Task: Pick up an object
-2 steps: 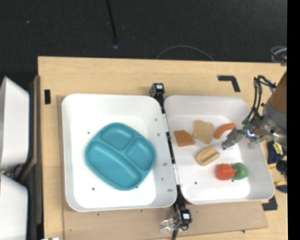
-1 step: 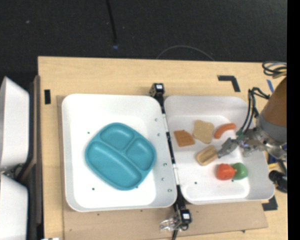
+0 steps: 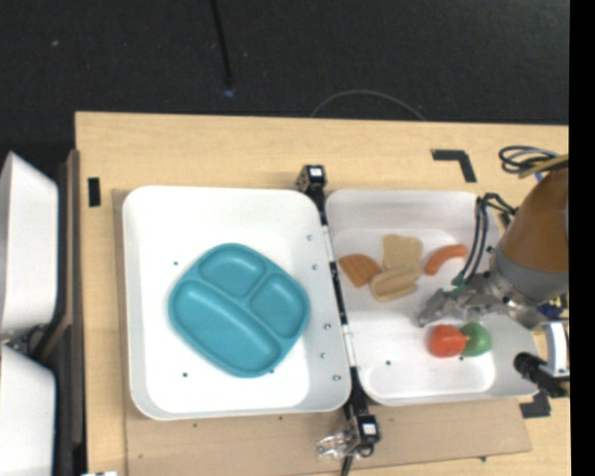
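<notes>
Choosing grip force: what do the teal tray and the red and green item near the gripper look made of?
Teal tray: likely moulded plastic, smooth and matte, one even colour with soft-edged compartments. Red and green item: probably glossy plastic toy food, judging by its saturated colours and rounded form; too small to be sure.

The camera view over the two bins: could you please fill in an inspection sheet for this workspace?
Surface: light wooden bench bearing a left white bin and a right white bin side by side.
Job's things: in the right bin, a red and green toy vegetable, an orange piece, a brown piece and two tan bread-like pieces.
Clutter: teal divided tray in the left bin.
Grippers: gripper low in the right bin, just above the toy vegetable; finger state unclear.
Cables: black cable across the dark floor; cables at the bench's right.
Surroundings: white containers left of the bench.
</notes>
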`<action>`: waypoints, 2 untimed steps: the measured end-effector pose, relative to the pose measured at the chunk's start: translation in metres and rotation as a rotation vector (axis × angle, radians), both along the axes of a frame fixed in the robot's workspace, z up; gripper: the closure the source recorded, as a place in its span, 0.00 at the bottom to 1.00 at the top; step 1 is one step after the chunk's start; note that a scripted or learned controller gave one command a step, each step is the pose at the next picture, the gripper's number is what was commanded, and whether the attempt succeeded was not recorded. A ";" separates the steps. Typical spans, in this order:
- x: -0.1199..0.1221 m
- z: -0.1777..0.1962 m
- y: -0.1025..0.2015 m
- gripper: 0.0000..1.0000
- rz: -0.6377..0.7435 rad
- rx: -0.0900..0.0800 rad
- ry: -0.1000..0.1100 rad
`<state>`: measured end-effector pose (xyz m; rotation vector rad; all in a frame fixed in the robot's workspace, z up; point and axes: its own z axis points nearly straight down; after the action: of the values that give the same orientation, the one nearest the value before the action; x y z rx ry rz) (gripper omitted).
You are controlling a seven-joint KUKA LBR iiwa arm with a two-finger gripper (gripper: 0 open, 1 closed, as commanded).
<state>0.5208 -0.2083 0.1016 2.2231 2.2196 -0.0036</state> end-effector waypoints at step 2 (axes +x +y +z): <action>-0.003 0.060 0.003 1.00 0.002 -0.001 -0.008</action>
<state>0.5180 -0.2056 0.1619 2.2162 2.2180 0.0044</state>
